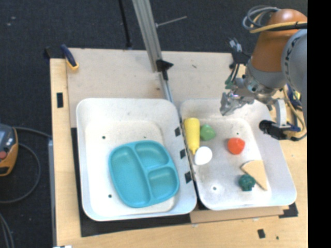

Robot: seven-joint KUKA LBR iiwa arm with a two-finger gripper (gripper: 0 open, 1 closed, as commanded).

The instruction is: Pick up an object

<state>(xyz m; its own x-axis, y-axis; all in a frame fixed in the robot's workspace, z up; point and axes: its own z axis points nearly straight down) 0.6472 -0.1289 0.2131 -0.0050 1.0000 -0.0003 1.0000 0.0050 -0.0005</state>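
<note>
bench stock at one moment: two bins, six loose items, one arm

arm (274, 40): grey with orange band, entering from the right, wrist over the far edge of the right bin. gripper (229, 105): pointing down above the bin's far left corner, nothing seen between its tips; how far it is open cannot be told at this angle

right bin (282, 159): shallow, white, holds all loose items
- yellow cylinder (192, 133): lying lengthwise along the left wall
- green lump (208, 133): just beside the yellow cylinder, on its right
- white ball (202, 155): at the near end of the yellow cylinder, touching or almost touching it
- red object (236, 145): small, rounded, near the bin's middle, apart from the rest
- tan wedge (257, 172): toward the near right corner
- dark green piece (246, 182): against the wedge's left near edge

left bin (103, 112): shallow, white
- blue tray (144, 173): three compartments, lying flat and turned at a slant, toward the near side

other: metal post (148, 27) rising from the far side of the bench between the bins

every pickable item lies nearer the camera than the gripper, none touching it
</note>
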